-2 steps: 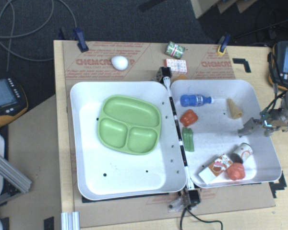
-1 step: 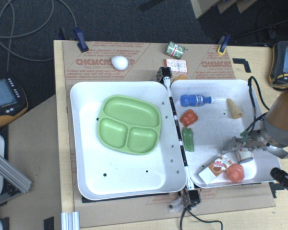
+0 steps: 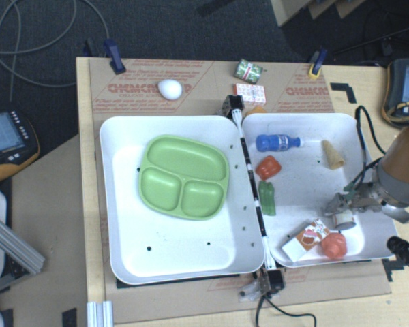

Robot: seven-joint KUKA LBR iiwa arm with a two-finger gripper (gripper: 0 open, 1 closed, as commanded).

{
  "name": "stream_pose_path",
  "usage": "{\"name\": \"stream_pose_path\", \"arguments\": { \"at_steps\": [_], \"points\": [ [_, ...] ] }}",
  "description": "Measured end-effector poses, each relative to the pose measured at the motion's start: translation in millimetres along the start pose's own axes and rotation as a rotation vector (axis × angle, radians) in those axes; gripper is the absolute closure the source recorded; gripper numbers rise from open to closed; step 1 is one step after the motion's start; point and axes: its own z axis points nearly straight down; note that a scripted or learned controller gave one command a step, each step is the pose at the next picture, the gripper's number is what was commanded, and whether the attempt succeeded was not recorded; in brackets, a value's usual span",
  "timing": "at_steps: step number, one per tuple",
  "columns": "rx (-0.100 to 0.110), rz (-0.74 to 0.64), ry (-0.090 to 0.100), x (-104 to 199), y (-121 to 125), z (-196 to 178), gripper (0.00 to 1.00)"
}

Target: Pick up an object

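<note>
Over the right bin [image 3: 307, 122], claw [image 3: 342, 213] low
red ball [image 3: 334, 245] sits just below-left of it beside the snack packet [image 3: 307, 238]; can't tell if the claw's apart or together

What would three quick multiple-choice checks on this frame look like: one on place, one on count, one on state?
1. Where does the green divided plate lie?
A. left bin
B. right bin
C. bare bench

2. How many compartments does the plate have?
A. two
B. three
C. five

3. How does the blue bottle rest?
A. standing upright
B. lying on its side
C. leaning on the plate

Answers:
1. A, the plate sits inside the left bin, left of the divider.
2. B, one long section above two smaller ones.
3. B, its length lies flat on the floor of the right bin, cap toward the view's right.
</note>
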Motion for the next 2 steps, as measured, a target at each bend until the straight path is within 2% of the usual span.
{"name": "stream_pose_path", "arguments": {
  "at_steps": [1, 2],
  "points": [
    [-0.001, -0.002, 0.001, 85, 38, 9, 1.0],
    [0.0, -0.003, 0.002, 152, 60, -91, 1.0]
  ]
}}
